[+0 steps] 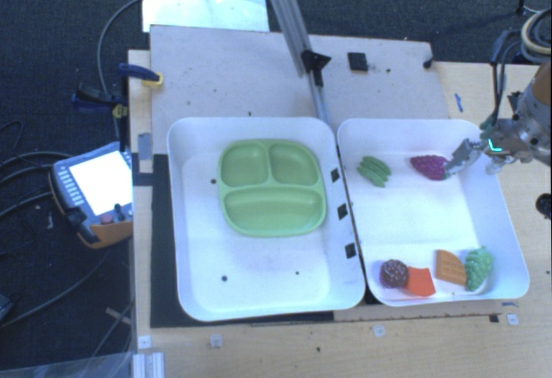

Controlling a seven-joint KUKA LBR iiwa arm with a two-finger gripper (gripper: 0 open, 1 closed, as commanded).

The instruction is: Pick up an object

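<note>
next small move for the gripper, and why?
Probably nudge left and down onto the purple grapes: the gripper sits right beside them at the right bin's far edge, not yet over them, and nothing is between its tips.

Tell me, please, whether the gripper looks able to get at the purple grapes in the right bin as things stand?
Probably yes: the gripper sits right beside the purple grapes, and nothing lies between them; the green pea pod lies apart.

One fixed camera looks down aslant on both bins (pixel 259 303) from above.
</note>
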